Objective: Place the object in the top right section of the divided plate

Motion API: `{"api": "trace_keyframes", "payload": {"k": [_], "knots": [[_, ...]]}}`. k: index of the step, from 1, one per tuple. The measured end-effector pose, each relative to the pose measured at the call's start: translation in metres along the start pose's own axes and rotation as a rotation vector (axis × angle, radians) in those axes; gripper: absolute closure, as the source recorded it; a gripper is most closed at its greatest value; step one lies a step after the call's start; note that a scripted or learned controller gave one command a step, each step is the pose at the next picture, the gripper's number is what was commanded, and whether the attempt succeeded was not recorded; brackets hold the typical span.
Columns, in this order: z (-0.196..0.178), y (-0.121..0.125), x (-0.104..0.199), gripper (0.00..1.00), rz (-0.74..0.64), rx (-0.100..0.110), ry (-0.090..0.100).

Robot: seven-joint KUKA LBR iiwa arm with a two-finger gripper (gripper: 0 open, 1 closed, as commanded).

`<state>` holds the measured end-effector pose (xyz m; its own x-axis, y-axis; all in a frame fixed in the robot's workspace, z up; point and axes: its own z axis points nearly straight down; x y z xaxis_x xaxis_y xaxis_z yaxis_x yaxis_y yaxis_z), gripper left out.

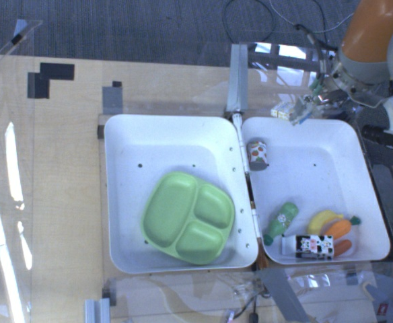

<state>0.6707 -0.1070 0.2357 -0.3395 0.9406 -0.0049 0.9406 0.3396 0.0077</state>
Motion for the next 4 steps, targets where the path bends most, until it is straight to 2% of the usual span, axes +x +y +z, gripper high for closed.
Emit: {"api": "trace_keyframes", "payload": {"k": [1, 2, 3, 4], "knots": [[-0.075, -0.048, 0.028, 1.00, 0.167, -0.002, 0.000], [-0.144, -0.095, 0.081, 1.00, 0.196, -0.003, 0.000], [-0.155, -0.093, 0.081, 1.00, 0.189, -0.011, -0.004], [-0.031, -0.151, 0.120, 1.00, 0.063, 0.005, 0.004]]}}
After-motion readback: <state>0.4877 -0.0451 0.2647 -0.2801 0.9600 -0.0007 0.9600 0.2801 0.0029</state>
